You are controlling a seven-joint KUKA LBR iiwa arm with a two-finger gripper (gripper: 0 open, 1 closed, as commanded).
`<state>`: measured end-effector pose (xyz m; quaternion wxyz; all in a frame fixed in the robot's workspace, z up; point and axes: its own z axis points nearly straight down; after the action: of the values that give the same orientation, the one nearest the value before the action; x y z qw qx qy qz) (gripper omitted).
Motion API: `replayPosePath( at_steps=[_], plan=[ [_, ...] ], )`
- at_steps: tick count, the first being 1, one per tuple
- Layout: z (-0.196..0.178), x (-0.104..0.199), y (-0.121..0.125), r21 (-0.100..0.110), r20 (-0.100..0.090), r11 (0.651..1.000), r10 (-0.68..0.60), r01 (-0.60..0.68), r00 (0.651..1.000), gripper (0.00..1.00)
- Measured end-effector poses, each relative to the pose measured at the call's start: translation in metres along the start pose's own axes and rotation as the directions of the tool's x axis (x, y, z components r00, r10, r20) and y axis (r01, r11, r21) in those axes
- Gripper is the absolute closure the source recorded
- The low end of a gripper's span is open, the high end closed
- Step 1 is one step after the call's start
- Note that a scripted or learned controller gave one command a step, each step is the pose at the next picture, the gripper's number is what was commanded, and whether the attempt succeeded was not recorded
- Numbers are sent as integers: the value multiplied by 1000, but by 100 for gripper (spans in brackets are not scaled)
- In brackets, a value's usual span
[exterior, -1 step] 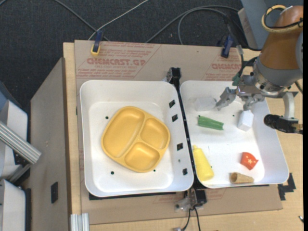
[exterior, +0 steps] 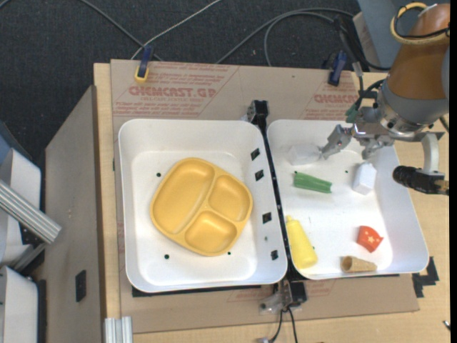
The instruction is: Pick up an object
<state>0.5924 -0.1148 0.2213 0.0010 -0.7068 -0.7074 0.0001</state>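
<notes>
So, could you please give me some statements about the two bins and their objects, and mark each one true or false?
1. The yellow divided plate lies in the left bin. True.
2. The green piece lies in the same bin as the plate. False: it lies in the right bin.
3. The red piece is between the fingers of the gripper. False: it lies on the bin floor near the front, apart from the gripper.
4. The yellow bottle-shaped object lies along the left wall of the right bin. True.
5. The tan piece is at the far edge of the right bin. False: it is at the near edge.
</notes>
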Motion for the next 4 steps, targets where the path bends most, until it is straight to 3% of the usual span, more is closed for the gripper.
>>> replayPosePath(
  at_steps=[2,3,4],
  plan=[
    [107,1,5,5,-1,1000,1,-1,1000,0],
    [135,2,6,-2,-1,1000,1,-1,1000,0],
    [121,2,9,-10,0,1000,0,0,1000,100]
  ],
)
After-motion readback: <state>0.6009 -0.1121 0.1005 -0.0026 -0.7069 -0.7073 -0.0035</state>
